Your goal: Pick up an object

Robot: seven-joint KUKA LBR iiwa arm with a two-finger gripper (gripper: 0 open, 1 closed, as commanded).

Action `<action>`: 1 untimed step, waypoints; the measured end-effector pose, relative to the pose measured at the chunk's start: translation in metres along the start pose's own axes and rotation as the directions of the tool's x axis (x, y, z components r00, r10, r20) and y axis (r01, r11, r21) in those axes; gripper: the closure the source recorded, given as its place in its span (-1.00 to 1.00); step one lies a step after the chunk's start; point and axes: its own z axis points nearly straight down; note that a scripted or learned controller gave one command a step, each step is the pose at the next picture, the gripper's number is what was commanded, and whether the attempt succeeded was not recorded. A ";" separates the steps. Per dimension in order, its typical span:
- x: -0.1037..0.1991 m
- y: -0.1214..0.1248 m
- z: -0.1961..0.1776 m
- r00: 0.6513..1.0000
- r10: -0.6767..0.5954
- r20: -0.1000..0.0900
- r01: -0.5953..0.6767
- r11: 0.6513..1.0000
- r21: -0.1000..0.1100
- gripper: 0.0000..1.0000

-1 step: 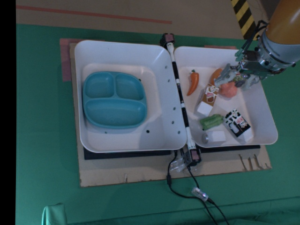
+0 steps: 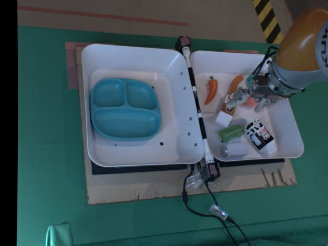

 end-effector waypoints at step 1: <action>-0.005 0.008 0.025 1.000 0.001 0.005 -0.001 1.000 -0.024 -1.00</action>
